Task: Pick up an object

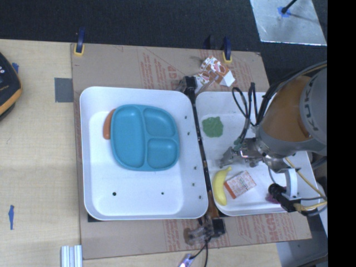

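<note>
Background: dark carpet-like floor runs along the top of the camera view, with a pale square patch [286, 13] at upper right.
Tabletop: light wood-grain tabletop [33, 160] carrying a brown cardboard sheet [150, 60] printed with faint red lettering and clamped at its far edge.
Left bin: shallow white plastic bin with rounded corners [100, 188], smooth and glossy, with small dark holes in its floor.
Plate: teal plastic divided plate with three compartments [146, 137], lying flat in the upper half of the left bin.
Orange piece: a rounded orange object [107, 125] peeks out from under the plate's left edge, its visible part running up and down the view.
Right bin: second shallow white bin [222, 102], touching the left bin along a shared dark seam.
Green item: flat, fuzzy-edged green round piece [212, 127] in the upper left of the right bin.
Banana: small yellow banana [221, 186], smooth and curved, near the right bin's lower left corner; its long axis runs roughly up and down the view, leaning slightly right at the top.
Packet: red-and-white printed packet [240, 184], flat and rectangular, tilted, just right of the banana.
Arm: grey arm with an orange band [286, 113] over the right bin.
End effector: metallic end effector [240, 152] sits low between the green piece and the packet; I cannot tell how wide it is set, and nothing is visibly gripped.
</note>
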`<state>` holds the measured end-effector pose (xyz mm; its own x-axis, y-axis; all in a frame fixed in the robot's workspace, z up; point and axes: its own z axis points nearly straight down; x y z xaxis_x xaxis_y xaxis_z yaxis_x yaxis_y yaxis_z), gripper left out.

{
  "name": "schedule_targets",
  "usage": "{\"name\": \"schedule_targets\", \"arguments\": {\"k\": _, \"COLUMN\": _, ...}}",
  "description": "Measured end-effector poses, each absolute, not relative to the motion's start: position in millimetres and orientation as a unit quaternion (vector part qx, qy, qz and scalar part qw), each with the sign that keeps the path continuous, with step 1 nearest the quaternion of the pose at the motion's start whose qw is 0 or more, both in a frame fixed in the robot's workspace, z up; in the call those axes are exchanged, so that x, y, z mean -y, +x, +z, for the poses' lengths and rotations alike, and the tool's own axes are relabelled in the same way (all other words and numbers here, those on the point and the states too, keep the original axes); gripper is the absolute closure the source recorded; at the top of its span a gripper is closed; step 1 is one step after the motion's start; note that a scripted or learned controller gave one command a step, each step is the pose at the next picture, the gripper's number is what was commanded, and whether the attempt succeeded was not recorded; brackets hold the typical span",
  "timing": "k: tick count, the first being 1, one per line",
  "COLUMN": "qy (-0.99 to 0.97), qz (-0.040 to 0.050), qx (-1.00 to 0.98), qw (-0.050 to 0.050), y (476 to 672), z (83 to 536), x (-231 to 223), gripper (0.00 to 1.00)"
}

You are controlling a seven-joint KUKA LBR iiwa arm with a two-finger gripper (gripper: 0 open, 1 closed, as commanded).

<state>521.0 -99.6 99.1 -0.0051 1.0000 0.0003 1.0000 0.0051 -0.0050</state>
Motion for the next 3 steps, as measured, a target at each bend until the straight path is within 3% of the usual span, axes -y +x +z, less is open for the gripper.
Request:
{"name": "schedule_targets", "arguments": {"k": 1, "qy": -0.705, "qz": 0.0017, "qx": 0.709, "qw": 0.002, "y": 500.3, "z": 91, "x": 92, "gripper": 0.00}}
{"name": "schedule_targets", "arguments": {"k": 2, "qy": -0.704, "qz": 0.0027, "qx": 0.710, "qw": 0.002, "y": 500.2, "z": 101, "x": 93, "gripper": 1.00}}
{"name": "schedule_targets", "arguments": {"k": 3, "qy": -0.706, "qz": 0.0007, "qx": 0.708, "qw": 0.000, "y": 476.2, "z": 192, "x": 124, "gripper": 1.00}}
